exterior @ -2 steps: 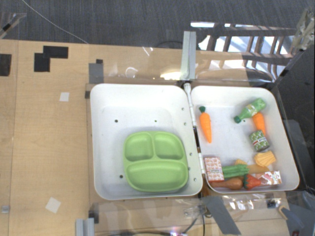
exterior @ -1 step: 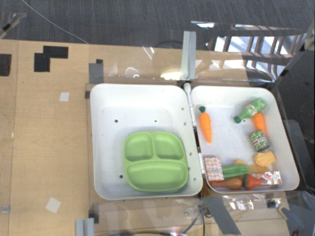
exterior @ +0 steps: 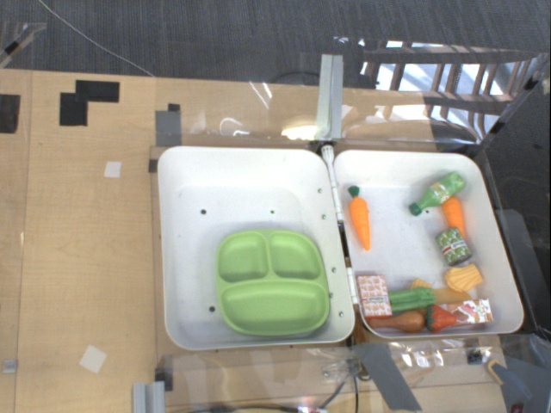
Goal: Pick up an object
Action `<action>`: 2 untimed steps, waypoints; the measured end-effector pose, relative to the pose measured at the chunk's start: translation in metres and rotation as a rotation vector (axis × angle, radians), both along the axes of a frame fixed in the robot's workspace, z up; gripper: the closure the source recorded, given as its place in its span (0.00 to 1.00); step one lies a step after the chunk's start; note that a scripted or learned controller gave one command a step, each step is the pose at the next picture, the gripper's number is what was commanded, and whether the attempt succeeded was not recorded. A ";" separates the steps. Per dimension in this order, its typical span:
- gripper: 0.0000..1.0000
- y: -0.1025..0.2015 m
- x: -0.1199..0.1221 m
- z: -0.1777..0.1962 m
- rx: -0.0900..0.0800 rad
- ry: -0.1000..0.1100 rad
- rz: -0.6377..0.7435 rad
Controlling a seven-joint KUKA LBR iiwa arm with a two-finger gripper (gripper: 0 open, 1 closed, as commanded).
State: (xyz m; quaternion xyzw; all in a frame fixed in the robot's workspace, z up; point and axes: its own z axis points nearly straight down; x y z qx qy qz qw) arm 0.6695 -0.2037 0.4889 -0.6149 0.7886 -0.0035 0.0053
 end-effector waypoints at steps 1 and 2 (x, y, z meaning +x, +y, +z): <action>1.00 0.002 0.001 0.014 0.002 -0.011 -0.001; 1.00 0.000 0.000 -0.001 -0.001 0.002 0.138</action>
